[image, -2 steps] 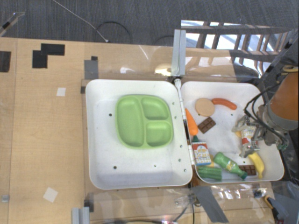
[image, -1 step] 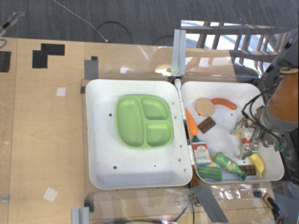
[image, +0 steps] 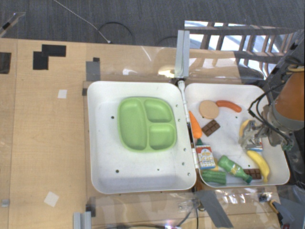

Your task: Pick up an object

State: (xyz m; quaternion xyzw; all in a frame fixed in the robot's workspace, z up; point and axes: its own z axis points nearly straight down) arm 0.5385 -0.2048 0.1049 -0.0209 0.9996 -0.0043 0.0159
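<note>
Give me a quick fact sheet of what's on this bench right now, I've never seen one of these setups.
left bin: holds a green divided plate
right bin: toy food, namely a carrot, round cookie, sausage, chocolate piece, small carton, green bottle, banana
arm: enters from the right, orange band above the wrist
gripper: low over the right bin's right side, just above the banana
held item: none seen between the fingers
</note>
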